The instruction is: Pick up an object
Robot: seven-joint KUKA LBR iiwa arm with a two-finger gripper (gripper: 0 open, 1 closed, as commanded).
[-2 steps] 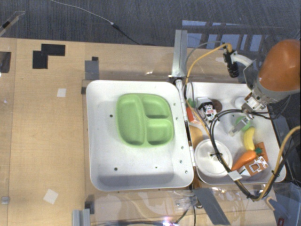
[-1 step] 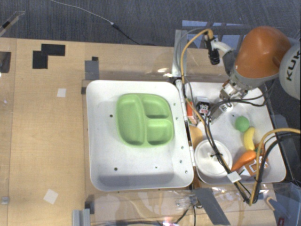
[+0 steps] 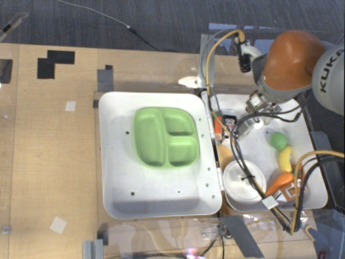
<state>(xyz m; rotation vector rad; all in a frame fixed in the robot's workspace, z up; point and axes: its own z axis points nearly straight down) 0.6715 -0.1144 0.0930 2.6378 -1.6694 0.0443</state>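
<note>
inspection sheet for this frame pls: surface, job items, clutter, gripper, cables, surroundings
Surface: wooden bench bearing two white bins, left bin, right bin.
Job's things: green divided plate in left bin; green ball, banana, carrot, white bowl in right bin.
Clutter: nothing seen.
Grippers: gripper low at right bin's left edge; finger state hidden.
Cables: yellow and black cables draped across right bin.
Surroundings: dark carpet beyond bench.

Shot from above the bench, tilted down at a slant. Took in both white bins side by side: left bin near centre, right bin toward the right edge. Dark floor showed along the top. Set fairly close.
</note>
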